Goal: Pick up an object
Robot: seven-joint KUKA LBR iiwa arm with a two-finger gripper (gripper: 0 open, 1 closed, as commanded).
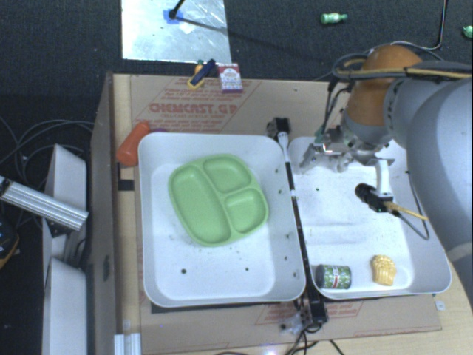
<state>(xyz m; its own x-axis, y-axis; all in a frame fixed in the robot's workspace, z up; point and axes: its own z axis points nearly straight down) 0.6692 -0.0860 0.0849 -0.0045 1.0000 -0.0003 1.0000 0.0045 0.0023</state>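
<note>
My gripper (pixel 319 154) hangs over the right bin's (pixel 347 231) far left corner, and I cannot tell whether it is spread or pressed together. The green can (pixel 334 276) and the yellow lump (pixel 383 269) lie at that bin's near edge, well apart from it.

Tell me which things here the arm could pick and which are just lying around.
For picking: green divided plate, green can, yellow ridged toy.
Lying about: red-and-white box, orange object, green bottle.
</note>
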